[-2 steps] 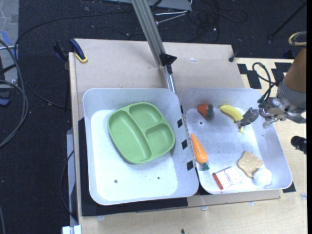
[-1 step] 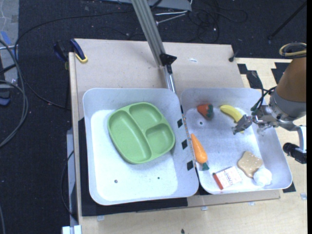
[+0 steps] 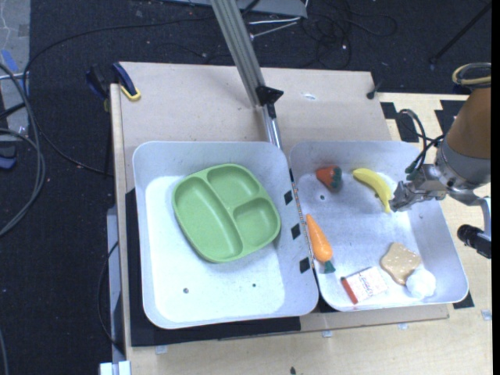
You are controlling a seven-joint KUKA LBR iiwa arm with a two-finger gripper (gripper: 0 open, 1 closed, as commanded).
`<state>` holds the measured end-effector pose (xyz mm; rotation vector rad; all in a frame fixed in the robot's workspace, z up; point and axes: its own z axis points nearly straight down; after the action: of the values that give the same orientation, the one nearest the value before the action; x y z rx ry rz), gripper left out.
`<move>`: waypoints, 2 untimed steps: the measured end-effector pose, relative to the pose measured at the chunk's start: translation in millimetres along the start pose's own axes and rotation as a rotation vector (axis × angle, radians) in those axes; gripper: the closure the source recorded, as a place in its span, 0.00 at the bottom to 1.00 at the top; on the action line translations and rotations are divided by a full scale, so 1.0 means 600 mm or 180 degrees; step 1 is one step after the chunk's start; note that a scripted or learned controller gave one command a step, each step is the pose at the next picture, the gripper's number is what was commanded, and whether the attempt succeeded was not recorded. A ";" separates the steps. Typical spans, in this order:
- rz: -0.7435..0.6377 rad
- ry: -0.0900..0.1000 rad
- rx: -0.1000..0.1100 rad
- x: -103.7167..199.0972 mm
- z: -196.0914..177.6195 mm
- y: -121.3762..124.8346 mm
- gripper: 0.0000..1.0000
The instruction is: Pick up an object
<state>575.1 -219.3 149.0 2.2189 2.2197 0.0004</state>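
Two white bins share the bench; in the right bin (image 3: 437, 233), the gripper (image 3: 400, 198) hovers beside a yellow banana (image 3: 373, 183), whether it grips anything unclear. Likely a light, rigid plastic toy with a smooth skin, it looks best pinched across its curved middle.

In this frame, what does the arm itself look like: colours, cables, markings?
The arm is grey with a broad orange band above the wrist. Its gripper is a small grey metal assembly. Black cables loop beside the wrist. No markings are legible.
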 end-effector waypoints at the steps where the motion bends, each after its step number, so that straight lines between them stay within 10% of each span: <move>1: -0.0005 -0.0003 -0.0014 0.001 -0.106 -0.002 1.00; 2: -0.0005 -0.0004 -0.0014 0.000 -0.193 0.001 1.00</move>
<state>575.2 -219.2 265.0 2.2142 2.2188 0.0039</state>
